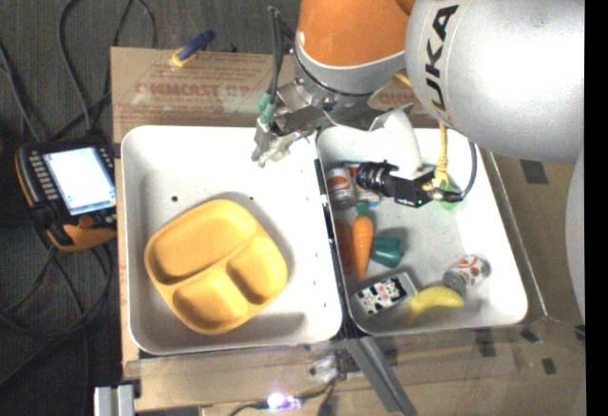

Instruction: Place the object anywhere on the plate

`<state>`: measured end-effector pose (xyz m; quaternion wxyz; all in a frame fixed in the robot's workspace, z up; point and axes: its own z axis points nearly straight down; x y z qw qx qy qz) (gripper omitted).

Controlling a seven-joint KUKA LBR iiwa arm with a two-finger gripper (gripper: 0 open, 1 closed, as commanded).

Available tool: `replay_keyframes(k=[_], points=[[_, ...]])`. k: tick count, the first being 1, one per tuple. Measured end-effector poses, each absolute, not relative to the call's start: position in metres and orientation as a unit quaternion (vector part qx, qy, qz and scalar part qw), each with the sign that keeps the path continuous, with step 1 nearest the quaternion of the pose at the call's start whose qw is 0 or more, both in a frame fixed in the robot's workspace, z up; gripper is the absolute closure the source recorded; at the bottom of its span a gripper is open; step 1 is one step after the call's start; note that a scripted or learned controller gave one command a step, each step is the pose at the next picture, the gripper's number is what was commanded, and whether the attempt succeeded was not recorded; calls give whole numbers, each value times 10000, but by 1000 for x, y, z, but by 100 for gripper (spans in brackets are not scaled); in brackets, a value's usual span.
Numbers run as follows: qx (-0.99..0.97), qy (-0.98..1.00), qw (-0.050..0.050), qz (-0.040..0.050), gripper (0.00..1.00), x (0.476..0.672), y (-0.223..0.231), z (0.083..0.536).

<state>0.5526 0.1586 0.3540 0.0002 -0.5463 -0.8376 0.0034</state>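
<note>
The yellow plate (pixel 217 262) lies in the left bin (pixel 142 158), well below the pincer (pixel 269 146), which hangs over that bin's upper right corner. I cannot tell whether it grips anything. If nothing is held, any release there misses the plate.

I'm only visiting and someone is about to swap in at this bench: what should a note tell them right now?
Hand: over the far right corner of the left bin; nothing seen between its fingers.
Plate: yellow, three sections, in the left bin, nothing on it.
Right bin: carrot, banana, can, teal block, card box, small round object.
Done: nothing placed.
Left: pick an object, set it on the plate.
</note>
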Motion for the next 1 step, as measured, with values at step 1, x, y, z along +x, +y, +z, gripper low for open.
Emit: replay_keyframes(k=[1], points=[[-5660,-8244,7,34,100,579,80,308]])
